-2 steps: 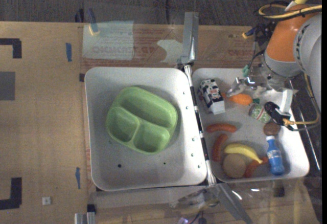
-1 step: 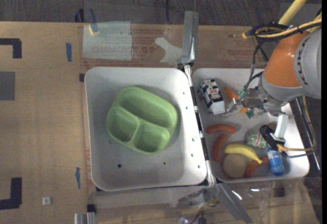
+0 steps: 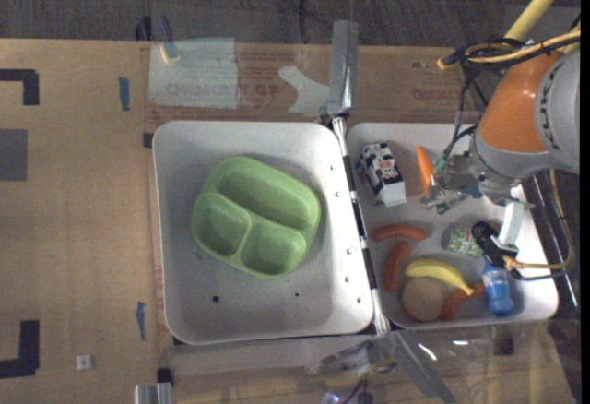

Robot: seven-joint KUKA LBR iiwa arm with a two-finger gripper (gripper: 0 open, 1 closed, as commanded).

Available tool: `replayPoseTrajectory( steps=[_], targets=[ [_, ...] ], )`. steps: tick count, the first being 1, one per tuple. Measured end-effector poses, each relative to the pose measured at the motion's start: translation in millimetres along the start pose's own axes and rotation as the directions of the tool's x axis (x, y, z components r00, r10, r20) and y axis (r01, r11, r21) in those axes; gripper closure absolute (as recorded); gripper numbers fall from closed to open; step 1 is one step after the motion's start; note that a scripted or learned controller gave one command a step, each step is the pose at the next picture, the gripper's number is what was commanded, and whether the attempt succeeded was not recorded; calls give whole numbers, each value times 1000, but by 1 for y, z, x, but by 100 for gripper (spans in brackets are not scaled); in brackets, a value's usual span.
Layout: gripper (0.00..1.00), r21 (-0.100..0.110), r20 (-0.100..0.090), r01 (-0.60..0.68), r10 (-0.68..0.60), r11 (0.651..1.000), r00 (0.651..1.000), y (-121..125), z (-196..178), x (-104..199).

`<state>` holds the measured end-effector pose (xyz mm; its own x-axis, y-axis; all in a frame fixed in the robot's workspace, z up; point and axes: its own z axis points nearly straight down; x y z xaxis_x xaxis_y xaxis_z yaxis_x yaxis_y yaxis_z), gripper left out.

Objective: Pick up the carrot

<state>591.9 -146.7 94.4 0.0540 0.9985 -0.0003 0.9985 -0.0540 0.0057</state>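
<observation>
The carrot [image 3: 423, 169] is a short orange stick lying near the back of the right bin [image 3: 544, 305], just right of a small cow-print carton [image 3: 383, 173]. My gripper [image 3: 446, 192] hangs low over the bin immediately to the carrot's right and a little nearer the front, with the orange-banded wrist [image 3: 516, 121] above it. Nothing is visibly held in it.
The right bin also holds two red sausages [image 3: 399, 232], a banana [image 3: 440, 275], a brown round fruit [image 3: 422, 299], a blue bottle [image 3: 498, 290] and a greenish packet [image 3: 461, 241]. A green divided plate [image 3: 256, 216] lies in the left bin [image 3: 175, 282]. Cables trail along the arm.
</observation>
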Motion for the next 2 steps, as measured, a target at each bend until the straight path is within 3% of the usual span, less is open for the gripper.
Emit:
replayPoseTrajectory(
  steps=[1,2],
  targets=[
    [100,8,1,-129,129,992,992,-15,-88,85],
    [100,8,4,-271,271,963,963,-35,-191,128]
  ],
)
